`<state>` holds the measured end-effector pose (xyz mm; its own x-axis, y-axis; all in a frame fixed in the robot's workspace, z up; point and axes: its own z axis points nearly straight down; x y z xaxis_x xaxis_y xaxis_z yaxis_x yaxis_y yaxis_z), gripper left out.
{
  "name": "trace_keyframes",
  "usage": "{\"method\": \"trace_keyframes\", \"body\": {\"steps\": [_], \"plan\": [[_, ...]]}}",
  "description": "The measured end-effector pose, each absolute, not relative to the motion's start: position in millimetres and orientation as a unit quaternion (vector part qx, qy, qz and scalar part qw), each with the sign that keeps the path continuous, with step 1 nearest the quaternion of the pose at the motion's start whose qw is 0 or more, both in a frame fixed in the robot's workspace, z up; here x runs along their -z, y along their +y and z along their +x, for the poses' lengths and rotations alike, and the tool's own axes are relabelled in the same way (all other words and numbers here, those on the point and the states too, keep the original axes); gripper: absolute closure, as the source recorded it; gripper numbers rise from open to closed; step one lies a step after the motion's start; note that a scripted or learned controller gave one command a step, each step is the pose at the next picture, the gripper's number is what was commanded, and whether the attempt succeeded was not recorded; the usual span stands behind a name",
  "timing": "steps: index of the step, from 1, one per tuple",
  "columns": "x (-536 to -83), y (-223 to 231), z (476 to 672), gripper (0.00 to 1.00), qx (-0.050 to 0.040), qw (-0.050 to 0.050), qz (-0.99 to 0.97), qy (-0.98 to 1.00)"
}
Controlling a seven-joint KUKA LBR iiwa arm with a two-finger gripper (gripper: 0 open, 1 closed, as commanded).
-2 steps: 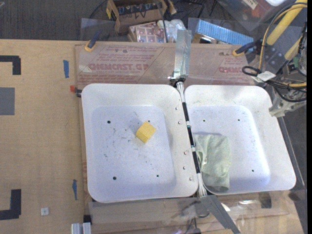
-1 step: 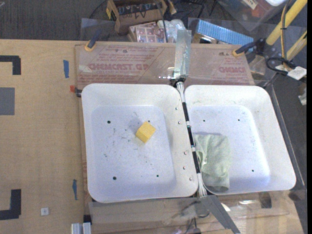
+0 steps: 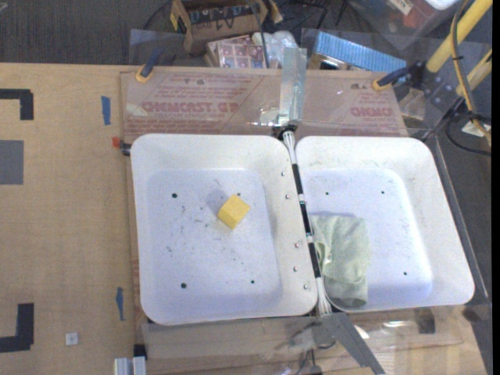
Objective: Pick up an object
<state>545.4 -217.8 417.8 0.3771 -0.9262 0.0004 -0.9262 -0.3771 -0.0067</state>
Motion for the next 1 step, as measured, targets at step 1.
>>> {"method": "trace_keyframes", "body": {"steps": [1], "plan": [[-263.4, -198.7, 609.1, 1.0, 0.0005, 0.002, -0.842, 0.539]]}}
